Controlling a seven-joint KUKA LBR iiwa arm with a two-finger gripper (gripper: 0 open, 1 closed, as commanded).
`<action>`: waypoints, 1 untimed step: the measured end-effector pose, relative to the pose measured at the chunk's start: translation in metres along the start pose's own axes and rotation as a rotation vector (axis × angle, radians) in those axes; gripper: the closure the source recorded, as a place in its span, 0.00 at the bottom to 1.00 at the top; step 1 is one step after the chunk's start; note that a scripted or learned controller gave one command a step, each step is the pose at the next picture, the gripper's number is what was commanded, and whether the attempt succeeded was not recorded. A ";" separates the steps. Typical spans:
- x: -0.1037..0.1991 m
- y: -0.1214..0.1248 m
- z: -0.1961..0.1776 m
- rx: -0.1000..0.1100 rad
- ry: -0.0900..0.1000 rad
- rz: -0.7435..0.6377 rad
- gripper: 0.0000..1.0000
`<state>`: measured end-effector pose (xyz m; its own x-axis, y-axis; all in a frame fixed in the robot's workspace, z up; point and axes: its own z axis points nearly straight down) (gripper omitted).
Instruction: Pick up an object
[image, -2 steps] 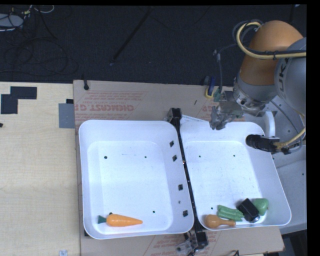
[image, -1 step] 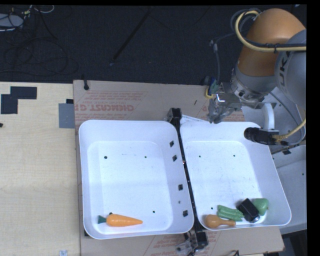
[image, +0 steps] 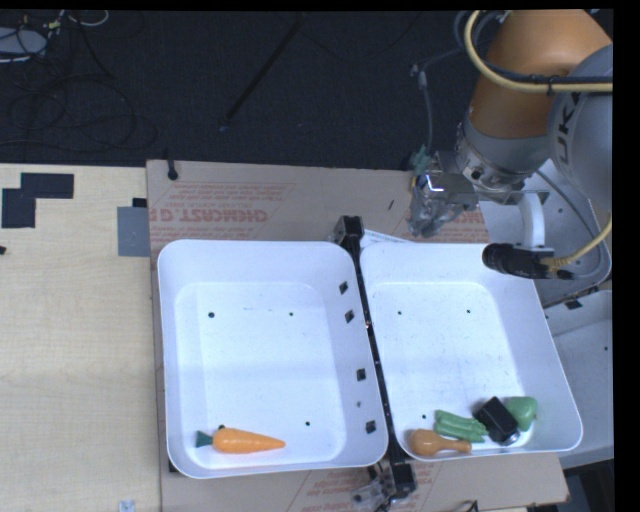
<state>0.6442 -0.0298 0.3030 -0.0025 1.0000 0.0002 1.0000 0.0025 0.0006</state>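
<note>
An orange toy carrot (image: 248, 441) with a green top lies at the front left of the left bin (image: 185, 300). In the right bin (image: 545, 330), at the front, sit a tan pear-like toy (image: 437, 444), a green pea pod (image: 460, 426), a black block (image: 497, 419) and a green piece (image: 522, 408) close together. My gripper (image: 432, 212) hangs above the back rim of the right bin, well away from all the objects. Nothing shows between its fingers.
Both bins rest on a cardboard sheet (image: 260, 205) on the bench. A black divider (image: 362, 330) with clips runs between the bins. A black handle-like part (image: 520, 261) juts over the right bin's back right corner.
</note>
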 end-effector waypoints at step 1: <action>-0.012 -0.001 0.018 0.005 -0.001 0.004 1.00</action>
<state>0.6434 -0.0419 0.2849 0.0013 1.0000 -0.0008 1.0000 -0.0013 -0.0048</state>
